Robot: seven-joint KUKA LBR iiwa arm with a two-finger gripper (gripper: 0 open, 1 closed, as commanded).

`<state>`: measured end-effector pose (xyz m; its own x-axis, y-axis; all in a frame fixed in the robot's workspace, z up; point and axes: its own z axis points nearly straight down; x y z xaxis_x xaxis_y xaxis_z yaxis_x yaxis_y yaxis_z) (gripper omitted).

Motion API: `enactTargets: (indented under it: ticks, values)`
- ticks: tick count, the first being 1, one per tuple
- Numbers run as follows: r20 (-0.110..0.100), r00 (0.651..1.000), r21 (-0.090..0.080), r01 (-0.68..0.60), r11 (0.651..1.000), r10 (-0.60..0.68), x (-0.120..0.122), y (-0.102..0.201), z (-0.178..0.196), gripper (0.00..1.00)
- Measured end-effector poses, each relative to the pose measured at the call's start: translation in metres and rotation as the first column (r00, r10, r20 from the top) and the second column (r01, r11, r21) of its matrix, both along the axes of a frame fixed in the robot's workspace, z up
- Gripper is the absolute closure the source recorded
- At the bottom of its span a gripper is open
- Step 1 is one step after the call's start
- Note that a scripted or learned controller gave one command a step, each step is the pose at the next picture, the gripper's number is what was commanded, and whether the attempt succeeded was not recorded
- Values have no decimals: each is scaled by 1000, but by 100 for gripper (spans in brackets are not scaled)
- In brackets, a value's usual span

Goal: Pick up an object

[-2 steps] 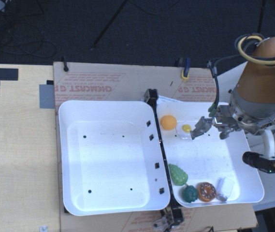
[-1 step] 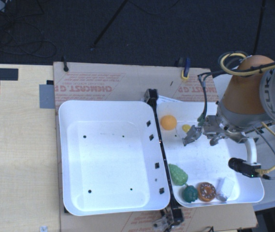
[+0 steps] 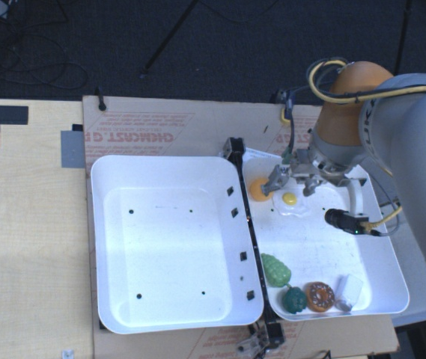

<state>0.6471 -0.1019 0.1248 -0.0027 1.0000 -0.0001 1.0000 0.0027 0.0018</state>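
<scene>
Over right bin (image 3: 392, 275), at its 11 o'clock: hand (image 3: 293, 185), fingers apart, straddling yellow egg (image 3: 290, 198); orange ball (image 3: 260, 189) just beside. Best: drop straight, centre on egg, close gently, avoid ball.

The scene is lit evenly from above, brightly over the lower two thirds of the frame; the top band is left dark, with only faint cable outlines made out there. The left white bin (image 3: 169, 241) is rendered almost blown out, its floor washed pale and its walls told apart by soft grey shading alone; a faint shadow is cast along its left inner wall. The right white bin (image 3: 381, 275) is dimmed toward the upper right, where shadow is thrown by the arm (image 3: 377, 118). Slight softness is seen throughout; fine detail is smeared, and the printed cardboard (image 3: 134, 134) lettering is barely resolved; mild glare is carried on the orange band.
</scene>
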Motion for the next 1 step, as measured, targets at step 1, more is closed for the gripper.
enactTargets:
  ticks: [1]
  values:
    - [-9,1000,2,6,1000,-6,-4,-2,11,100]
